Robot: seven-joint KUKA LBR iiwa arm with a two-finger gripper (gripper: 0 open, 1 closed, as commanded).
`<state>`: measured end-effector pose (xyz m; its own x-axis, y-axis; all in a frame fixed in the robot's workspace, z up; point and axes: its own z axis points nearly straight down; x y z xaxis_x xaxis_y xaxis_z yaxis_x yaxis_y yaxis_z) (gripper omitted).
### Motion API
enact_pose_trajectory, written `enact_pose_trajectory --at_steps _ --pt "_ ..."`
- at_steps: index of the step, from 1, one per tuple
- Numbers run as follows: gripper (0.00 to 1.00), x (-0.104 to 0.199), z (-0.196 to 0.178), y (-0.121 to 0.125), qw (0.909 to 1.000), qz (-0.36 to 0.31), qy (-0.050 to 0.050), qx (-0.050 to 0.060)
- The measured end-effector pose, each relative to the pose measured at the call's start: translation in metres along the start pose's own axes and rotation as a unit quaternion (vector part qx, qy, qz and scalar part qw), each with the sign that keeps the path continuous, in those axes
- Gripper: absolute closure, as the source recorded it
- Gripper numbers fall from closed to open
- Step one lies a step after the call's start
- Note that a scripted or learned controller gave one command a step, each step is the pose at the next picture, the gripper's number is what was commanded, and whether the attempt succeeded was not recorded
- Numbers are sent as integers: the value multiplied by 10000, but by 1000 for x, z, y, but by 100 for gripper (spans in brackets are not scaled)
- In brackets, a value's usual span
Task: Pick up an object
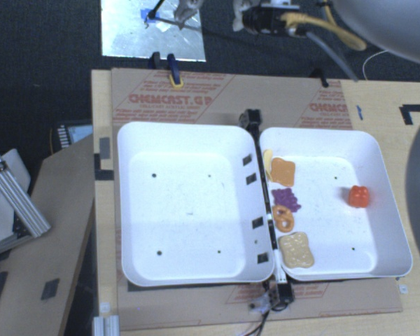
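Note:
Several small food toys lie in the right bin (378,159). Along its left wall sit an orange slice of toast (283,171), a purple bunch of grapes (285,199), a pretzel (283,219) and a beige cracker (296,250). A red-orange pepper (358,196) sits alone near the right wall. My gripper (190,2) hangs far from them at the top of the view, beyond the bench and over a shiny metal sheet (152,37). It is blurred and partly cut off by the frame.
The left bin (126,187) stands beside the right one, with a black hinge strip (262,201) between them. Both rest on a cardboard sheet (217,96). The grey arm (385,12) crosses the top right corner. An aluminium rail (10,194) lies at the left.

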<state>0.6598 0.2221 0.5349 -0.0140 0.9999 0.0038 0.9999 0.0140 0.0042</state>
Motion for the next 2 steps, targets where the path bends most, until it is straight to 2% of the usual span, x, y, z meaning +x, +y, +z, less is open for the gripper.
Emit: enact_pose_trajectory --at_steps 1,2 --pt "100 -7 -12 0 10000 39 -10 -1" --pt "100 15 -1 -87 10000 24 -10 30"
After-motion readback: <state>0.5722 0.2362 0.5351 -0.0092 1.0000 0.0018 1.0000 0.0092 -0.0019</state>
